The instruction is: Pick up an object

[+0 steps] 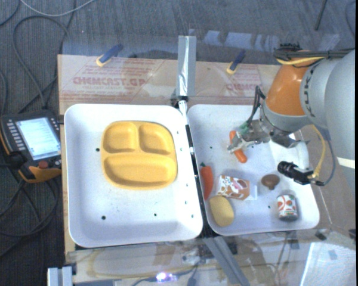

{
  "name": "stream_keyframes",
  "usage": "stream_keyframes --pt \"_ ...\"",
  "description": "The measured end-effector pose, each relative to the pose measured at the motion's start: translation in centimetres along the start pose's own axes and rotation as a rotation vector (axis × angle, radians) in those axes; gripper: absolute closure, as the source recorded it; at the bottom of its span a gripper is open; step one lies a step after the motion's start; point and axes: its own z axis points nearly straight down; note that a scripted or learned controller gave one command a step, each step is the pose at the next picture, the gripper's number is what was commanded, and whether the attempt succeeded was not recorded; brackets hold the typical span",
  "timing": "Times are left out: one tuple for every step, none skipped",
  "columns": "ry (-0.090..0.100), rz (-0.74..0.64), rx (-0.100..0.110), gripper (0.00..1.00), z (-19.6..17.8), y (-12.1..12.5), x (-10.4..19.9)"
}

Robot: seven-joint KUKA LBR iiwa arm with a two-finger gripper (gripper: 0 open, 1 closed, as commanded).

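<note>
One object reached for, none lifted clear yet.
The gripper (243, 140) hangs low in the right-hand white bin (310, 219), right of centre frame, over a small orange carrot-like piece (240, 155) lying on the bin floor; I cannot tell whether the jaws are spread or closed, so grasp and lift look still undone.

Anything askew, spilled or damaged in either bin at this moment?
Nothing looks spilled or broken. The yellow divided tray lies flat in the left bin. In the right bin, a carrot lies against the wall next to the left bin, and the can lies tipped on its side. The pincer is low over a small orange piece.
</note>
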Motion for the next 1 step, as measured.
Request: stream_keyframes --pt "0.004 0.304 0.018 1.00 -8.24 3.92 5.14"
